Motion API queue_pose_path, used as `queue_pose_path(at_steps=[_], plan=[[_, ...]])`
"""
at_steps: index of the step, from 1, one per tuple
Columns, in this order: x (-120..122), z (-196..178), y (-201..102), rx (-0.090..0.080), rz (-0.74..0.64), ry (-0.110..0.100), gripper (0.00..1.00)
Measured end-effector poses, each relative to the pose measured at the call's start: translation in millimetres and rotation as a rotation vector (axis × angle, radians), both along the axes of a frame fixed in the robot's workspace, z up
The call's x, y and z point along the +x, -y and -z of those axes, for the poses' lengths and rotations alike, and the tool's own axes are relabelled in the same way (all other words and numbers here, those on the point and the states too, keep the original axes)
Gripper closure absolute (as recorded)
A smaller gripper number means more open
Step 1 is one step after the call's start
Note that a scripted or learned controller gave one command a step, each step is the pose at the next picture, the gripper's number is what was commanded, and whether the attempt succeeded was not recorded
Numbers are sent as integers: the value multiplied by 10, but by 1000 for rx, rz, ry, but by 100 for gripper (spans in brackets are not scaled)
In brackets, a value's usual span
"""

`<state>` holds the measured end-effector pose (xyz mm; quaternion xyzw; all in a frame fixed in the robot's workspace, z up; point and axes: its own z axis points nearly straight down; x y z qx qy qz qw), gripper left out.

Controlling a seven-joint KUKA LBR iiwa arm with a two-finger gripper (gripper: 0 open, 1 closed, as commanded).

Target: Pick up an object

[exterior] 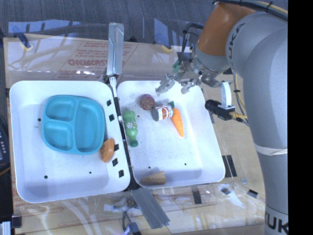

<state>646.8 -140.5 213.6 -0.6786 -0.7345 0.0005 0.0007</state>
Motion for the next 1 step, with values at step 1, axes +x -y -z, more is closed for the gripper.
queue_pose_path(at_steps=[1], plan=[[-358, 1159, 503, -3, -121, 12, 0]])
